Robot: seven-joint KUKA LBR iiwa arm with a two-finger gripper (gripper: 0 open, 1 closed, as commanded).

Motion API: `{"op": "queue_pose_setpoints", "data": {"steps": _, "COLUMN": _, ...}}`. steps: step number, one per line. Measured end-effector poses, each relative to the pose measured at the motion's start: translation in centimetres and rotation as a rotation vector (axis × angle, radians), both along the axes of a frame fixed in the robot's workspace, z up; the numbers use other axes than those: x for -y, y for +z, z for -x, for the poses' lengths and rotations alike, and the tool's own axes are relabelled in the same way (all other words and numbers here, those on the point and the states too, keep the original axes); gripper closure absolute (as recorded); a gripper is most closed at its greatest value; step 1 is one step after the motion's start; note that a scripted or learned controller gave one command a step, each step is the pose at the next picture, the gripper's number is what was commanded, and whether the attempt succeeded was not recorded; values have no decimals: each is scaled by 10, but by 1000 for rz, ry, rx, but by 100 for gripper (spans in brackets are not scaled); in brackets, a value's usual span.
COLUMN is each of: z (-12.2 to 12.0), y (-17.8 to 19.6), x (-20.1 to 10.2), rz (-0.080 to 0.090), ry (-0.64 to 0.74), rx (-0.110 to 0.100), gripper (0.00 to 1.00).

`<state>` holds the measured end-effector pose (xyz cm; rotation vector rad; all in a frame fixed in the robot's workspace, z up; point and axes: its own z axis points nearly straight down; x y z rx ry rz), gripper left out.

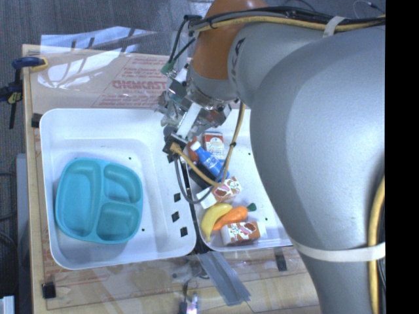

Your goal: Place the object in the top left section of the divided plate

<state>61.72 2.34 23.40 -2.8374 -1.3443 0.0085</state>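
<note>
On the left, the blue divided plate (98, 200) lay in the left bin (49, 129), and all its sections had nothing in them. So the job was not done yet. Going right, the gripper (178, 142) hung low at the left edge of the right bin (278, 242). I could not tell how it was set, or if it had a toy. Just beside it were a blue bottle (208, 162) and a small carton (214, 142). Nearer the front lay a banana (213, 218), a carrot (232, 216) and a little box (241, 231). One toy had yet to be picked up and carried over to the plate.
</note>
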Motion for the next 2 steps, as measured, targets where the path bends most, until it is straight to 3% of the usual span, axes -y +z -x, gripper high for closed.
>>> {"op": "queue_pose_setpoints", "data": {"steps": 1, "z": 59, "y": -23, "x": -36, "rz": -2, "ry": 208, "rx": -3, "gripper": 100}}
{"op": "queue_pose_setpoints", "data": {"steps": 2, "z": 59, "y": -63, "x": -89, "rz": -1, "ry": 317, "rx": -3, "gripper": 100}}
